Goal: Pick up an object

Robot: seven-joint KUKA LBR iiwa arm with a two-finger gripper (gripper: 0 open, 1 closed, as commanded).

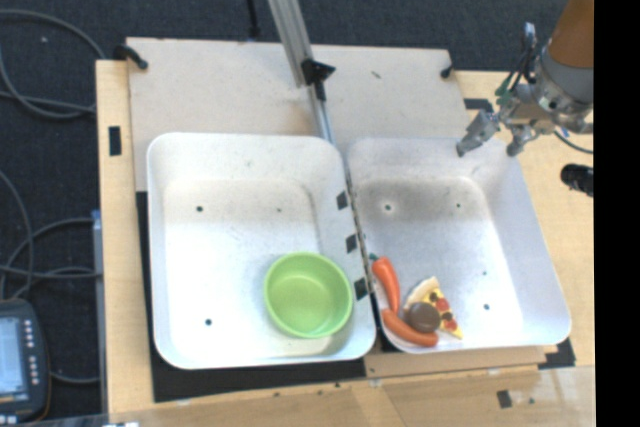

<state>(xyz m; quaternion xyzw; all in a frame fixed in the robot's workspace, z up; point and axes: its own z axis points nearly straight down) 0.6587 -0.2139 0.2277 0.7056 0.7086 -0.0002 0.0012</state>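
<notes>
Two bins (200, 165) are sitting side by side. Gripper (493, 137) is hovering at upper right, fingers spread, pinching nothing. Carrot (388, 283) is lying lower centre; bowl (308, 294) is resting in the left bin.

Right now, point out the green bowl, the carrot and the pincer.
green bowl (308, 294): camera view, on its inner floor.
carrot (387, 281): camera view, on the middle of its orange body.
pincer (496, 140): camera view, midway between its fingertips.
</notes>
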